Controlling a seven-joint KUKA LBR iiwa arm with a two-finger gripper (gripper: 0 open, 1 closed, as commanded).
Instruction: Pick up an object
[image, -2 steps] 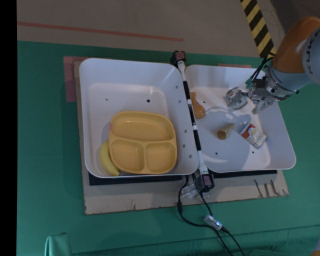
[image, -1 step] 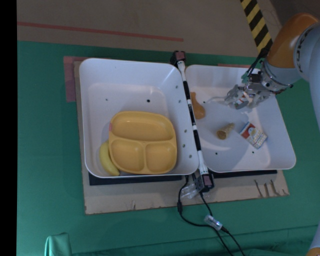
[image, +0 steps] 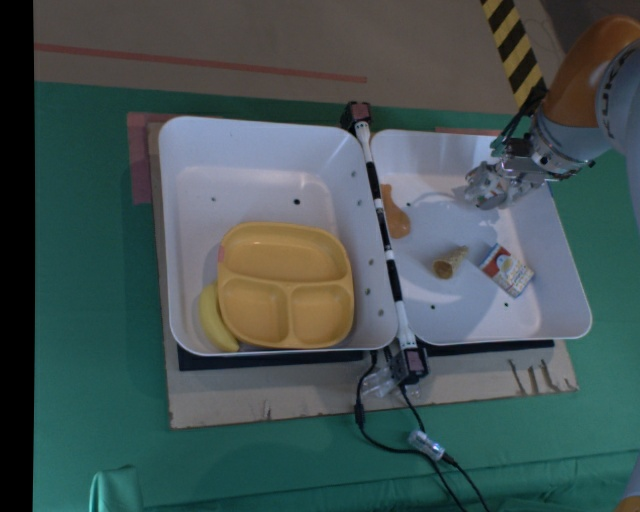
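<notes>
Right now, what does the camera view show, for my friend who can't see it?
A grey robot arm's fingers hover over the right white bin, which holds a small orange spoon, a tan cone and a little carton. The left white bin holds a yellow divided tray and a banana.

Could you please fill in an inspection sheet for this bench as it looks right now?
Surface: green cloth, cardboard sheet under two white bins.
Job's things: left bin holds yellow divided tray and banana; right bin holds orange spoon, cone-shaped item, small carton.
Clutter: nothing seen.
Grippers: gripper over right bin's far side, holding nothing.
Cables: black cable at front.
Surroundings: hazard-striped tape.
</notes>
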